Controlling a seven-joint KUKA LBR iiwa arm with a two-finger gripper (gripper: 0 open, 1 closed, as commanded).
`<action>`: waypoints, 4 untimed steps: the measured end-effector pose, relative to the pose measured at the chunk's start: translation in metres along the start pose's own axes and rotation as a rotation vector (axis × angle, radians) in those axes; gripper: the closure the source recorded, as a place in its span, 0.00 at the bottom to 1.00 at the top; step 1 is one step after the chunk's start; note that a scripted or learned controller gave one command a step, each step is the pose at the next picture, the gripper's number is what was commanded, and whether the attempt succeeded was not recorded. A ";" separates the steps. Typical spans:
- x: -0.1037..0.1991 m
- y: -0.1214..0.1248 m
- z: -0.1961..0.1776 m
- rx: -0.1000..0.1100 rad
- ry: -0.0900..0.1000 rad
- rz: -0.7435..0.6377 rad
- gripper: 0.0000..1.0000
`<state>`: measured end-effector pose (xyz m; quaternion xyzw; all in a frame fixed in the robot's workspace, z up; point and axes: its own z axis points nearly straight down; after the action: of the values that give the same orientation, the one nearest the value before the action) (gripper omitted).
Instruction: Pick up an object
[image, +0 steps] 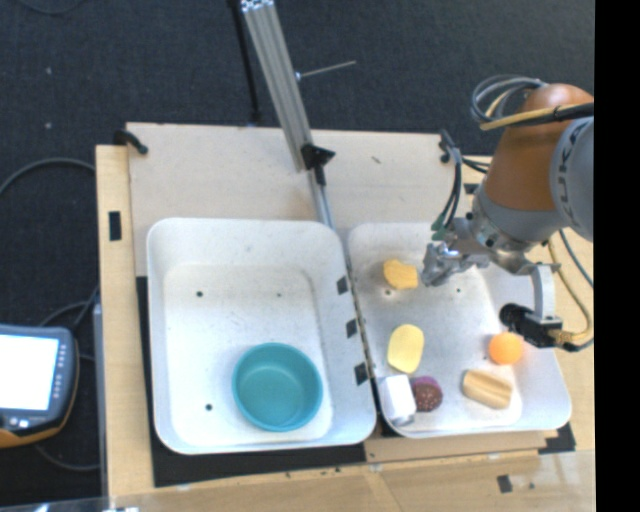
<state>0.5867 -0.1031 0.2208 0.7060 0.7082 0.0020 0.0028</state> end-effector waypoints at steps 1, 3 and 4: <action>-0.001 0.002 -0.046 0.000 0.000 0.000 1.00; 0.091 0.018 -0.032 0.005 0.001 -0.003 1.00; 0.141 0.020 -0.020 0.008 0.002 -0.004 1.00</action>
<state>0.6066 0.0382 0.2408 0.7048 0.7094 -0.0003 -0.0006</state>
